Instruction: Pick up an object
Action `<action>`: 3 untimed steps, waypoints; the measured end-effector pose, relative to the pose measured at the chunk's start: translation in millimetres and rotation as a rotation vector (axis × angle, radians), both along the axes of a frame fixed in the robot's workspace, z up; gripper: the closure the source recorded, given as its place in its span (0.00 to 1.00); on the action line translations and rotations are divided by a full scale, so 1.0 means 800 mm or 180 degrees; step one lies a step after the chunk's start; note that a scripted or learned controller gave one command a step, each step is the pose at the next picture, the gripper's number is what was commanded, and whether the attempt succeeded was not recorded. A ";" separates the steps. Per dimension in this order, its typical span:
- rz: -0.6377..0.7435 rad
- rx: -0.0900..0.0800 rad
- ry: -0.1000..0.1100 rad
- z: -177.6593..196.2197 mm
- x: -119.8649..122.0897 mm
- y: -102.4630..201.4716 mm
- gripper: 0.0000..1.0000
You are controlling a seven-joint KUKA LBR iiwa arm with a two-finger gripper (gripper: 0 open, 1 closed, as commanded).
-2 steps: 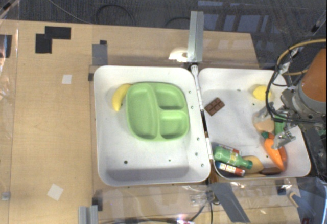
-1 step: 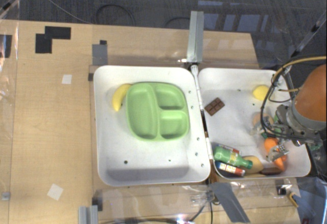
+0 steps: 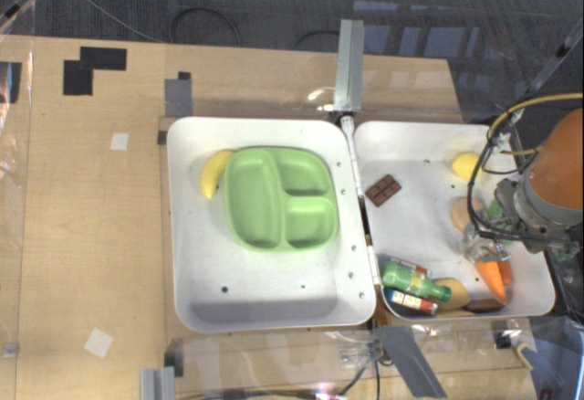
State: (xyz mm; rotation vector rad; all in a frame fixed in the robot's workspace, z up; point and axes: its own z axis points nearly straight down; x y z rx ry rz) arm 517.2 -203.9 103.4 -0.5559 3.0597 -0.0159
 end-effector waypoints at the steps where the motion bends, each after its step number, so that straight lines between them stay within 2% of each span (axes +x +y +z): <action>1: 0.0002 0.0001 0.0004 -0.001 0.000 0.000 0.00; 2: 0.0121 0.0001 0.0050 -0.016 -0.009 -0.001 0.00; 3: 0.0135 -0.0006 -0.0001 0.000 -0.002 0.000 1.00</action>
